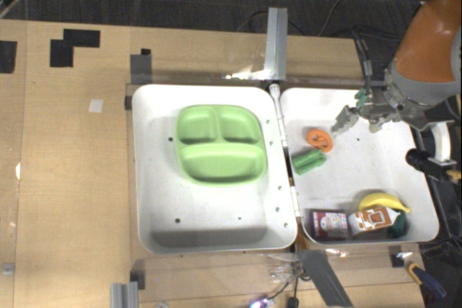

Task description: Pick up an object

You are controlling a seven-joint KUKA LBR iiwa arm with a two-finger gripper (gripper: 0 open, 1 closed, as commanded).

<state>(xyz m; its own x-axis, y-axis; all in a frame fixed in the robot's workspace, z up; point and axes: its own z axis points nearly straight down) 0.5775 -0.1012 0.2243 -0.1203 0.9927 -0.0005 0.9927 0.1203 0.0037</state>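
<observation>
Dark carton (346, 223) beside yellow banana (384, 202); orange round piece (319, 139) near gripper (345, 117), fingers apart.

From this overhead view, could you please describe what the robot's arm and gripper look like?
The arm is a rounded grey body with a broad orange band above the wrist. It ends in a small grey metal gripper with slim fingers. Black parts sit just below the wrist.
</observation>
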